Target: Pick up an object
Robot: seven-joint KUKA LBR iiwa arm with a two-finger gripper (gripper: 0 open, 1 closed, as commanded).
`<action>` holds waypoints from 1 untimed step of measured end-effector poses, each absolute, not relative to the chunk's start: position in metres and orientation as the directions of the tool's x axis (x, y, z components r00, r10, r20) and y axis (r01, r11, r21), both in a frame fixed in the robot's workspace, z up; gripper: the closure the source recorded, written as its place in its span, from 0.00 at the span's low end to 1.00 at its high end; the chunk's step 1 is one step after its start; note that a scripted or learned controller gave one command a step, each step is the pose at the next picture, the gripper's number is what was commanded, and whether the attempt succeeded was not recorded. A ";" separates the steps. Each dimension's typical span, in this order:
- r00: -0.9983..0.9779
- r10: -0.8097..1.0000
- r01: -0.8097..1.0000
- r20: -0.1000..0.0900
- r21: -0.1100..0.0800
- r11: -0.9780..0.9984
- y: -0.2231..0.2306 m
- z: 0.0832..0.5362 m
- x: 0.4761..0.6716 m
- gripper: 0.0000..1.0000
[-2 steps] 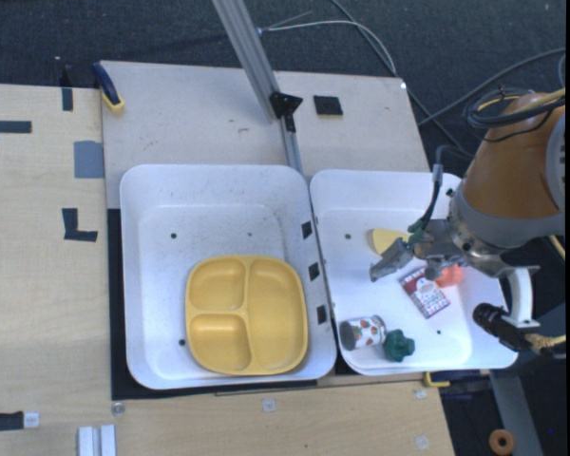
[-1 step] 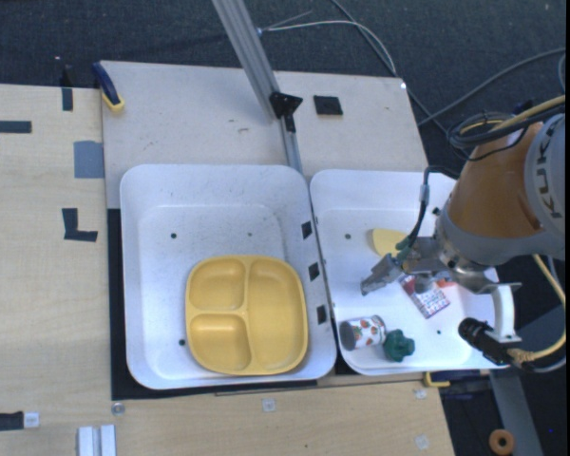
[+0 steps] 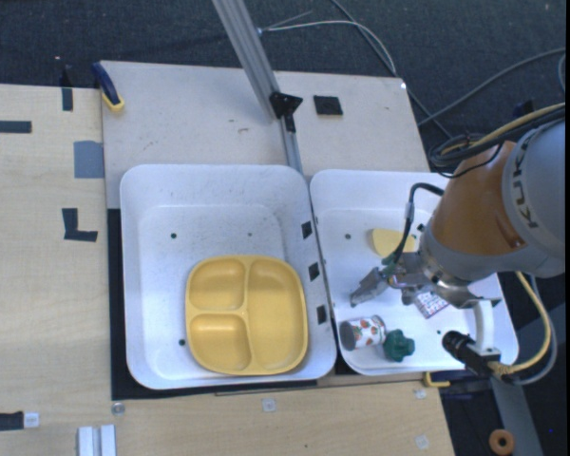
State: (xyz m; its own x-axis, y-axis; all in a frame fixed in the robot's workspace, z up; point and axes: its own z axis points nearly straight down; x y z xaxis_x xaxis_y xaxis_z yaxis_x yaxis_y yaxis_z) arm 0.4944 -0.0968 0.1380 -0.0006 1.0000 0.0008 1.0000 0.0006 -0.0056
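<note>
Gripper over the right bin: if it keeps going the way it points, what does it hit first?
The gripper points left and down, so probably bare floor of the right bin. The small jar sits just beside that line; depth is unclear.

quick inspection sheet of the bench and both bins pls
surface: pale bench bearing two white bins, left bin and right bin, side by side
job's things: small white jar with red print and green object at the right bin's near edge; yellow piece partly under the arm
clutter: yellow divided tray in the left bin
grippers: gripper low over the right bin, nothing seen between its fingers
cables: several on the dark floor
surroundings: metal post, dark tape marks
</note>
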 end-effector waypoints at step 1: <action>0.000 1.000 1.000 -0.001 -0.002 0.000 -0.097 0.086 0.494 0.00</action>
State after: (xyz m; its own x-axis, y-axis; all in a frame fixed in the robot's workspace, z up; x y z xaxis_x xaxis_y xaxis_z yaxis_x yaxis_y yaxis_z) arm 0.4941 -0.0965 0.0858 -0.0005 1.0000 -0.0008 1.0000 0.0005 -0.0017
